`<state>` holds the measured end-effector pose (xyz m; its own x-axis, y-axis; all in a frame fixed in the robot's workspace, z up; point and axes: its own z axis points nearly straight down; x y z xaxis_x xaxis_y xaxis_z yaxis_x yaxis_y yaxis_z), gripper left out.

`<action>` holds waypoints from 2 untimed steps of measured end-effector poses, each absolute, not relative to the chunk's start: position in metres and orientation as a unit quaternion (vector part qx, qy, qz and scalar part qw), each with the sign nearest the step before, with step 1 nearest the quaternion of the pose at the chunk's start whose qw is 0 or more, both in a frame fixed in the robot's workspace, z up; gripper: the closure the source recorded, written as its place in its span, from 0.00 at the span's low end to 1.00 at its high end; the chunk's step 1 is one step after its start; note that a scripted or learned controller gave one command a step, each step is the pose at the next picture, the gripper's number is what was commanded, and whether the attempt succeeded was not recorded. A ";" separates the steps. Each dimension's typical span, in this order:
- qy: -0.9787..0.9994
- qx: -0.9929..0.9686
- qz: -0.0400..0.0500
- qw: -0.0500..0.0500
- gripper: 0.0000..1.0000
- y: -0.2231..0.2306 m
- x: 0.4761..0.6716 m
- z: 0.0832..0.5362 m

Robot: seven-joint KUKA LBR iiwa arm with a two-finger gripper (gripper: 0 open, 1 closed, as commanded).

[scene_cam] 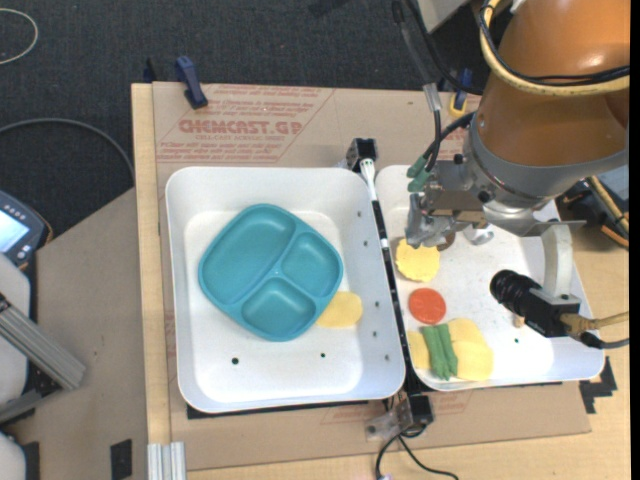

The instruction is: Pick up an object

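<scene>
My gripper (428, 236) hangs over the left part of the right bin (560, 368), its tips right at the top edge of a pale yellow disc (418, 263). Nothing shows between the tips. Below the disc lies a red round piece (428, 305). Further toward the front, a green bean-like piece (438, 351) rests beside a yellow piece (471, 349). The arm's grey and orange body covers the bin's upper right.
The left bin (190, 193) holds a teal divided plate (270, 271) with a yellow piece (341, 311) at its lower right edge. A black clip strip (378, 223) runs between the two bins. Cardboard lies under both bins.
</scene>
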<state>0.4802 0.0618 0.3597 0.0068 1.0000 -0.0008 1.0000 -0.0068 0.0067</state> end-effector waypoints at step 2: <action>0.707 0.707 0.003 0.002 1.00 0.066 0.481 0.378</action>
<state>0.4809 0.0661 0.3778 0.0005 1.0000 0.0003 1.0000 -0.0005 0.0070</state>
